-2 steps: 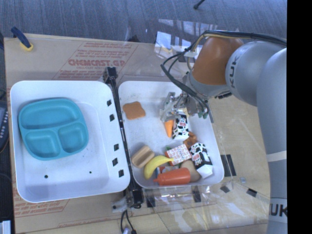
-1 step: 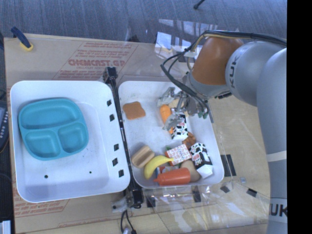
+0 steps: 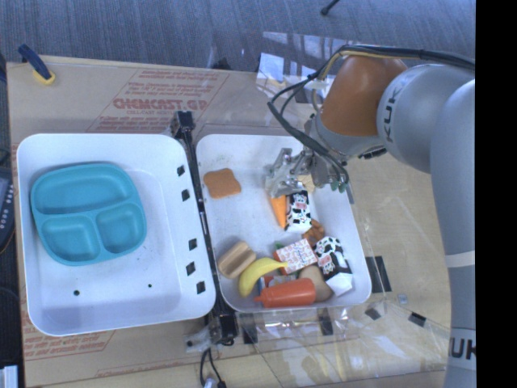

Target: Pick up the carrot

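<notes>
1. Carrot [image 3: 279, 210] lies in the right bin [image 3: 242, 148], upper-middle of it, just left of a cow-print carton [image 3: 299, 212].
2. Its long axis runs roughly up-down in frame, narrow end lower.
3. End effector [image 3: 284, 178] hangs just above the carrot's upper end, near touching.
4. Whether it is apart or together, I cannot tell.
5. Judgement: a short drop straight down-frame reaches it.

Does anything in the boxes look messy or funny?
Yes. The toy food is heaped in the right bin: the banana leans on the hot dog bun, and the carrot is half tucked under a cow-spotted carton. The blue tray lies neatly.
</notes>
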`<action>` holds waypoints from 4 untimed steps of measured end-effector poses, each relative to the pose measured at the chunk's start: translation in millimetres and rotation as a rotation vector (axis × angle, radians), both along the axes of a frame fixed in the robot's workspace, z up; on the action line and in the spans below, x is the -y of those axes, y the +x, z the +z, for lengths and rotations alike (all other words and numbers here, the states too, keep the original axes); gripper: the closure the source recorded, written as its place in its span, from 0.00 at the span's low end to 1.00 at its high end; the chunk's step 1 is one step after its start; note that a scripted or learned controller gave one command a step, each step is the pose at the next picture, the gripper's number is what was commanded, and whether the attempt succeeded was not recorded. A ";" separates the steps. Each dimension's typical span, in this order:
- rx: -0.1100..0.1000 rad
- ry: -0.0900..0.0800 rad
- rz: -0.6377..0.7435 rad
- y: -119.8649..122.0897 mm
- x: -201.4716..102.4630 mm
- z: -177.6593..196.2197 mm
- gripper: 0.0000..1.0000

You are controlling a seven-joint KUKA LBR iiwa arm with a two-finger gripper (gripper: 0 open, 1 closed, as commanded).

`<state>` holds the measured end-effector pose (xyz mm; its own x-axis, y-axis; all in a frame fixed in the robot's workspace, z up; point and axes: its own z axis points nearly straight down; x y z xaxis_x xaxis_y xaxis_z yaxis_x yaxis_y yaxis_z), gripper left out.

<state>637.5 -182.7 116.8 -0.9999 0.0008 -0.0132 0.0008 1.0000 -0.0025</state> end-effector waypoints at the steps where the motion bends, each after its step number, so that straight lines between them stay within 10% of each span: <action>1: -0.001 0.000 0.001 -0.1 -0.5 -0.3 0.00; 2: 0.008 -0.002 0.008 2.5 -1.6 11.8 1.00; 3: 0.007 -0.002 0.009 2.4 -1.9 11.5 0.00; 4: -0.015 0.004 0.085 10.3 -28.1 -24.8 0.00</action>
